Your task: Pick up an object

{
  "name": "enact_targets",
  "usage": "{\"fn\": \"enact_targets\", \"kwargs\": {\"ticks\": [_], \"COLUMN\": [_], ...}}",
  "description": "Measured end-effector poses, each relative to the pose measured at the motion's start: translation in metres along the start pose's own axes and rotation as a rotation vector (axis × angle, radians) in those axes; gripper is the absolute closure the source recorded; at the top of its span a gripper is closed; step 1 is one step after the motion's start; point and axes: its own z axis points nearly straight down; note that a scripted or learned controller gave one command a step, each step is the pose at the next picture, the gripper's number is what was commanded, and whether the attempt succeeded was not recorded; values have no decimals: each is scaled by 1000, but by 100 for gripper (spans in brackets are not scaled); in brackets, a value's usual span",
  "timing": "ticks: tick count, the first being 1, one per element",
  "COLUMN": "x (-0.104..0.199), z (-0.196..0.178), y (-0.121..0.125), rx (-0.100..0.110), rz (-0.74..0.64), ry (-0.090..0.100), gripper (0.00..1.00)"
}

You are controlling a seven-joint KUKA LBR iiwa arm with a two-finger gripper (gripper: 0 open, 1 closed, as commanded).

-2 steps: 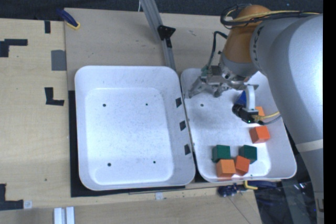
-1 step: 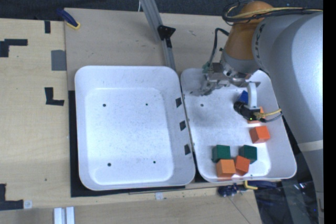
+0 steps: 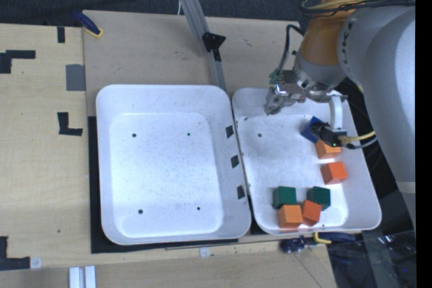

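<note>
— Picked a candidate?

— Leaned toward the blue block [image 3: 312, 128], lying on the floor of the right bin [image 3: 270, 158], toward its far right side. Looked closest to the gripper [image 3: 275, 101], though well apart from it.

— And the rest?

— Lay in the same bin. Noted an upper orange block [image 3: 329, 150] just beside the blue one, perhaps touching it. Noted a lower orange block [image 3: 334, 173] a little nearer the camera. Counted a cluster of green and orange blocks [image 3: 291, 215] packed together by the near rim.

— Held anything yet?

— Judged not: every block sat on the bin floor. Could not tell how far the gripper stood open; too small and blurred at that tip.

— Where did it hang?

— Hung over the far left corner of the right bin, close to the rim, below the orange band [image 3: 331, 17] of the arm [image 3: 378, 44].

— So which step?

— Took it for the approach, before any grasp.

— Next move?

— Called for travel toward the right side of the bin, then a centred descent over one block. Called for care with the blue one: crowded by its orange neighbour, so likely to be nudged or caught together with it. Rated the lower orange block easier, standing apart from the others.

— And the left bin [image 3: 108, 98]?

— Played no part in the pick.
</note>
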Motion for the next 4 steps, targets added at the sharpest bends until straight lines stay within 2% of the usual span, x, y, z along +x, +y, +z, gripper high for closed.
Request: {"fn": "enact_targets", "kwargs": {"ticks": [1,2,4], "x": [-3,-5,96], "z": [-43,-91,-96], "y": [3,-5,-29], "rx": [-1,-1,4], "rz": [0,0,-6], "ry": [0,0,2], "gripper": [100,100,100]}}
